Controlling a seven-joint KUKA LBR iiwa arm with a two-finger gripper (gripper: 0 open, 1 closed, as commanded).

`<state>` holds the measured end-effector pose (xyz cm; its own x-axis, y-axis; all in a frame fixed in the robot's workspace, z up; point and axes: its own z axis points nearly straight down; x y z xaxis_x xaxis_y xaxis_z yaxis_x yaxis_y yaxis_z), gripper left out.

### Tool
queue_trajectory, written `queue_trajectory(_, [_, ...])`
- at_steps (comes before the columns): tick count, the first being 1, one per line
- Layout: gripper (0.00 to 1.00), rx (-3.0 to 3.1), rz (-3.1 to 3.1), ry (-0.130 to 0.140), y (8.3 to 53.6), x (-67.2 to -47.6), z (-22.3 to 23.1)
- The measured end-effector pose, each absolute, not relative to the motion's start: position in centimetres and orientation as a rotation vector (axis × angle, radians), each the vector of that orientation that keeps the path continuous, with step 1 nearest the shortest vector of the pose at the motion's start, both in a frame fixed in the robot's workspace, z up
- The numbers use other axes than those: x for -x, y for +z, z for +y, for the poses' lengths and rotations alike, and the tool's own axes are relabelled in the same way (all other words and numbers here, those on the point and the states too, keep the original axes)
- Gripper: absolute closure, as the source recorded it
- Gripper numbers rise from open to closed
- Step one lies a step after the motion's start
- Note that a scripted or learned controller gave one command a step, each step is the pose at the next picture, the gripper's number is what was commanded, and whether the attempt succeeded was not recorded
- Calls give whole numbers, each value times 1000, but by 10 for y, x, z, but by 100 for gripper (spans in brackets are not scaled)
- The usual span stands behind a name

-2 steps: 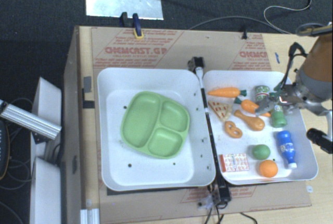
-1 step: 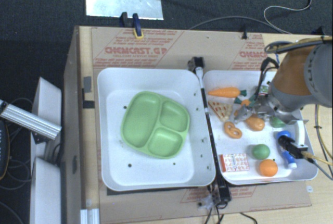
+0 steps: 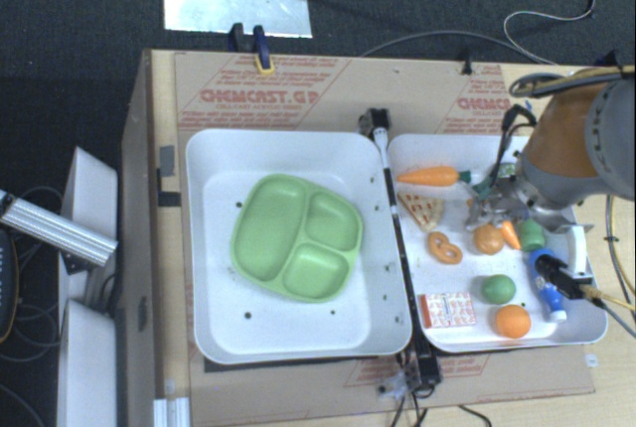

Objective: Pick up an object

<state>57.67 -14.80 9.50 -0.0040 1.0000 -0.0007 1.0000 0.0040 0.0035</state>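
I've got the grey two-finger gripper low near the right white plastic bin's far edge, over a small round orange toy fruit; I can't tell its grip state. Next, probably descend and close.

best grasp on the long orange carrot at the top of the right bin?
Probably straight down on the long orange toy carrot, at mid-body: it lies flat, roughly left-right, so close the fingers across its narrow width. The right white bin's back wall is near; avoid its green tip.

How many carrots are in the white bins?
2. One carrot lies at the far end of the right bin; a smaller carrot sits under the gripper. The arm may hide more.
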Motion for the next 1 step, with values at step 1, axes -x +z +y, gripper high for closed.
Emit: queue_trajectory(1, [100, -2214, 2224, 5, 219, -582, -96])
